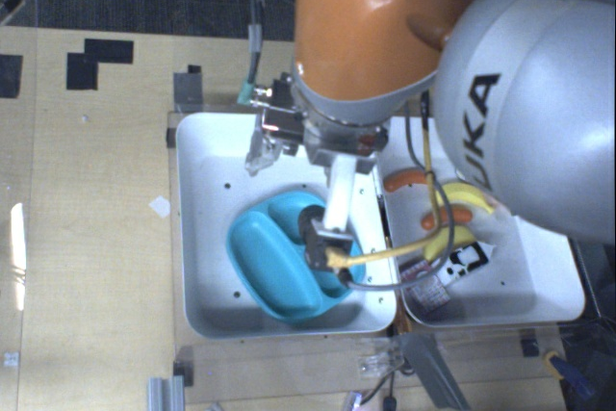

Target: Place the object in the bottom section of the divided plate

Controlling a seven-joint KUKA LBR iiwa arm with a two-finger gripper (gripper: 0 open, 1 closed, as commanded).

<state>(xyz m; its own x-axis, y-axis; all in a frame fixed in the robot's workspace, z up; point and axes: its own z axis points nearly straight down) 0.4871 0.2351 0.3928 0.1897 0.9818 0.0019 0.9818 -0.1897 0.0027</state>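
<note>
- Blue divided plate [274,269] lies in the left bin [197,236], toward the six o'clock wall. Its larger section is on the six o'clock side, a smaller one sits toward twelve, and my own wrist hardware hides its three o'clock edge.
- My gripper [260,149] hangs over bare bin floor at about eleven o'clock from the plate, near it but not above it. From the gripper, the plate sits at roughly five o'clock.
- I cannot tell how far open my gripper is, or whether it has anything in it — the view is too cluttered there.
- Likeliest failure, as I judge it: letting go from here, which would land the object on the bin floor short of the plate.
- Second risk: stopping too early on the way toward six o'clock, so the object falls in the upper section or on the ridge between the two.
- Third: I may be carrying nothing at all. The loose things I can make out — a banana [470,199], a red-orange sausage shape [409,178], a black-and-white packet [469,260] — lie in the right bin [539,294], off at three o'clock.
</note>
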